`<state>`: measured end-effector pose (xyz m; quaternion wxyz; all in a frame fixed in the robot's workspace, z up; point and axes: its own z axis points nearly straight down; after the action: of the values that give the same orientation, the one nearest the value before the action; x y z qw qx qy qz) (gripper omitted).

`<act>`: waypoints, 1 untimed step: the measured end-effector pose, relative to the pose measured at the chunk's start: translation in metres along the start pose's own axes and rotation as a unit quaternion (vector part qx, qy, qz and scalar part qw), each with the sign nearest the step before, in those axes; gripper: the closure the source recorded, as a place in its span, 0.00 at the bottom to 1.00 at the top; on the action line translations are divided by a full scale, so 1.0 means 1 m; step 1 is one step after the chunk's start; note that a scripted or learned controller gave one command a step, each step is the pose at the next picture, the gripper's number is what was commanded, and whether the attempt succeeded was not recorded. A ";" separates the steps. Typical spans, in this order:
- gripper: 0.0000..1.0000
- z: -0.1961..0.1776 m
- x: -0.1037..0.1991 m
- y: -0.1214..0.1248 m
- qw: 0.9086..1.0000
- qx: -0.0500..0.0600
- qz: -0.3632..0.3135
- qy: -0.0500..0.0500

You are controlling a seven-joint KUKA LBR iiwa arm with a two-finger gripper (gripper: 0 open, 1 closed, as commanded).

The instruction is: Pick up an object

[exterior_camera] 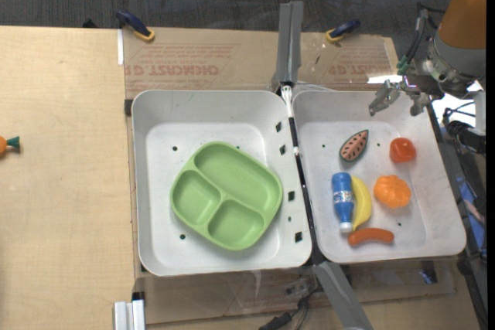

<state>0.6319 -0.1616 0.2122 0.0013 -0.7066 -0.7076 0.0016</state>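
Observation:
The right bin point(445, 239) holds several toy foods. A brown oval slice point(354, 145) lies near the bin's middle back. A red-orange tomato point(402, 150) sits to its right. Below that rests an orange pepper point(392, 192). A blue bottle point(342, 199) lies beside a yellow banana point(360, 203), with a red sausage point(371, 236) near the front wall. My gripper point(400, 98) hangs open above the bin's back right corner, fingers spread and nothing between them. It is above and behind the tomato, apart from every object.
The left bin point(147, 166) holds a green three-compartment plate point(226, 195). A grey divider post point(289, 42) stands behind the gap between the bins. Blue-and-orange clamps point(134, 24) pin the cardboard at the back. A small orange toy point(8, 144) lies at the far left on the wooden bench.

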 end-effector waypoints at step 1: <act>0.00 0.070 0.049 0.005 1.000 0.001 -0.001 0.000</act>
<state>0.6361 -0.1129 0.1421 0.0019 -0.7059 -0.7083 0.0019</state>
